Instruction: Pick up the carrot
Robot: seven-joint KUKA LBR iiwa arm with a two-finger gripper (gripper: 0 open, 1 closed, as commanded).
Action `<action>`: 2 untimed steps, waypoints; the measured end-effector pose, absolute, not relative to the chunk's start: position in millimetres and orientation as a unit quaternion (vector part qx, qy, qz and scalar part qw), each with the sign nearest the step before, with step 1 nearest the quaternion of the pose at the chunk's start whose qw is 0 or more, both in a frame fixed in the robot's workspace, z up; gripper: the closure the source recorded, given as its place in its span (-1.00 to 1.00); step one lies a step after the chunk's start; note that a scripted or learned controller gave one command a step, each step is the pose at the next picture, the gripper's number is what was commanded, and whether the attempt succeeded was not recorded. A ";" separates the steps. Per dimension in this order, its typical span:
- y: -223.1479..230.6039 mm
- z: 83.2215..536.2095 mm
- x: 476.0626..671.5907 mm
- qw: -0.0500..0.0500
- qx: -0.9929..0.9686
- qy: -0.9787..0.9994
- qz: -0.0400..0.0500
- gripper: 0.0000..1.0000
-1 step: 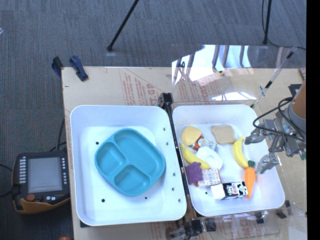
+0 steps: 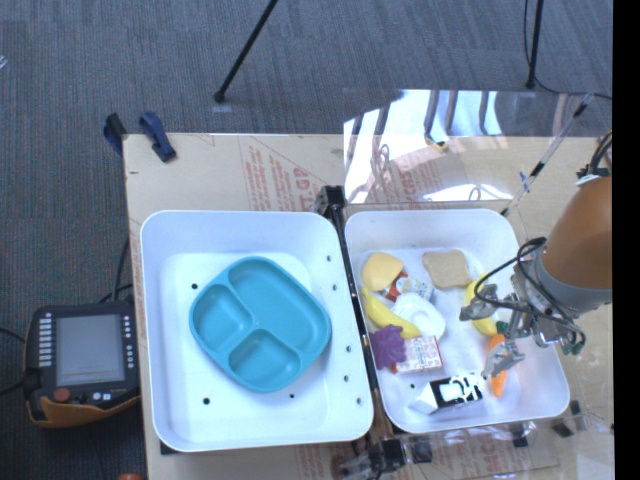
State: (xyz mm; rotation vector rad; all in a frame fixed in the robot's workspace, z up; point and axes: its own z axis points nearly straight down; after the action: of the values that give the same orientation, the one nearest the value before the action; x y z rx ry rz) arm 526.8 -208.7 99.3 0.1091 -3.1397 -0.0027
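The carrot (image 2: 499,376) is a small orange piece lying near the right wall of the right bin (image 2: 470,223), its top part covered by the gripper. My gripper (image 2: 507,354) hangs right over the carrot, reaching in from the right on the grey arm with the orange band (image 2: 585,233). Cables and the wrist body hide how the gripper meets the carrot. I cannot tell whether the carrot is off the bin floor.
The right bin also holds a banana (image 2: 378,313), a yellow round fruit (image 2: 382,268), a bread slice (image 2: 446,267), a white piece (image 2: 420,320), a purple toy (image 2: 388,346) and a black-and-white item (image 2: 455,391). A blue divided plate (image 2: 260,323) lies in the left bin (image 2: 165,268).
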 end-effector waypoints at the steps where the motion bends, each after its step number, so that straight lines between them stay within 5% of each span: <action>1: -209.2 86.8 489.8 0.001 0.078 -0.997 -0.001 -1.00; 2: -205.5 97.1 492.9 -0.001 0.082 -0.997 -0.002 1.00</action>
State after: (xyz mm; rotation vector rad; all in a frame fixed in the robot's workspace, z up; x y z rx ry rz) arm 492.9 -205.5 97.1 0.2581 -3.1327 -0.0048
